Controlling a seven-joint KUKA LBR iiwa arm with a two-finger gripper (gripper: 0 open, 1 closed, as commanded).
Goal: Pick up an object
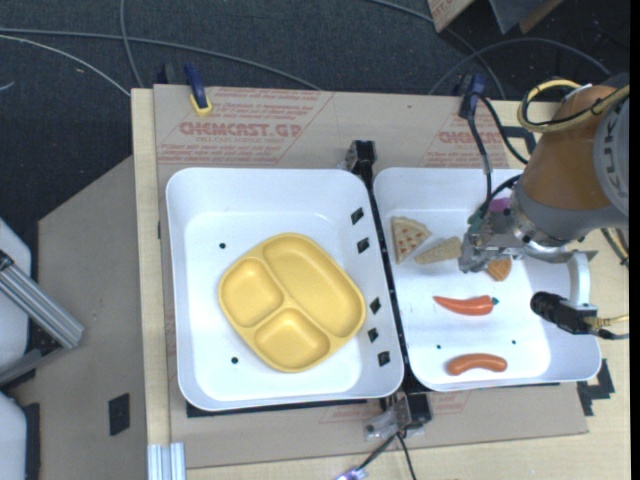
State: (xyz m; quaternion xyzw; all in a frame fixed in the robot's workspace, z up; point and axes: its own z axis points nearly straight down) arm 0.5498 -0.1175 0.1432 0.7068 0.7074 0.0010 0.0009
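The tool [483,256] hangs low inside the right-hand white bin [560,368], near that bin's upper middle; whether it is open or closed cannot be told from this angle, and nothing can be seen gripped in it; a small orange-brown item [500,267] lies touching or just under its tip, too hidden to name. Just to the left of the tool, in the same bin, lies a pale wedge-shaped piece [437,252]; beside that, nearer the bin's left wall, sits a tan waffle-textured triangle [408,236]. Below the tool lies a red chilli pepper [464,305] with a green stem end pointing right; further down, near the bin's bottom edge, lies an orange-brown sausage [476,364]. The grey arm [562,183] with its orange band rises from the tool toward the right. The left-hand white bin [190,208] touches the right-hand bin along their shared edge and holds a yellow divided plate [290,300] with three compartments. Both bins rest on a brown cardboard-covered tabletop [260,113].
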